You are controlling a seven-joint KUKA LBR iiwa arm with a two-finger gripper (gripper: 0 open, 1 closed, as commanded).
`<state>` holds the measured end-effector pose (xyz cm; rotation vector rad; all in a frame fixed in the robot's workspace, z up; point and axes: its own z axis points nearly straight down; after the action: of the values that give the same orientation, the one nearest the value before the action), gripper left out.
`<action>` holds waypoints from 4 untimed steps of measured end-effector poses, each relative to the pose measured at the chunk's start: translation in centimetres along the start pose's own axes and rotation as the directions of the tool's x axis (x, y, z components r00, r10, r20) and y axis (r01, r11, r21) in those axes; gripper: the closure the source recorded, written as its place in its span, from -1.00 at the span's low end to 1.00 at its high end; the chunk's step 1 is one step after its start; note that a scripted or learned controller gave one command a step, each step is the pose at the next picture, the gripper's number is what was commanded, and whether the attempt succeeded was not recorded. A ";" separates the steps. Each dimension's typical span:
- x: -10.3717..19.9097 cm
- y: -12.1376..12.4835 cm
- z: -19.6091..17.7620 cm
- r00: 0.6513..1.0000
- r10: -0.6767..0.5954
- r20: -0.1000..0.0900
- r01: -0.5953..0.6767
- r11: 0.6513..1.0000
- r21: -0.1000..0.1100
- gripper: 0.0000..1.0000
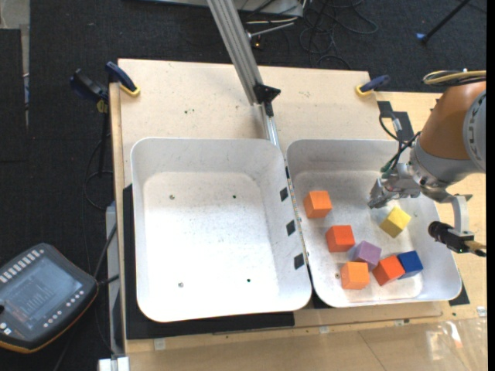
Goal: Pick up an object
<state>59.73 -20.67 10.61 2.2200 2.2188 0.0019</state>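
Camera view puts my gripper (384, 197) low inside the right bin (340, 157), just up and left of the yellow cube (395, 221). From up here I cannot tell how wide it stands, and I see nothing in it. Six cubes lie in that bin: an orange cube (317, 204), a red-orange cube (339, 238), a purple cube (367, 253), another orange (355, 275), a red (389, 270) touching a blue (410, 263).

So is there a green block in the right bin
No, the blocks in the right bin are orange, red-orange, purple, yellow and blue; none is green.
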 end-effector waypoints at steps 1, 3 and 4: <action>-0.1 0.0 -6.4 1.000 -0.002 0.002 0.002 1.000 -0.004 1.00; -0.9 0.1 -16.2 1.000 -0.003 0.000 0.003 1.000 0.001 1.00; 4.4 0.4 -16.7 1.000 -0.009 -0.002 0.009 1.000 0.002 1.00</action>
<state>60.05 -16.21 27.30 2.2123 2.2303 0.0022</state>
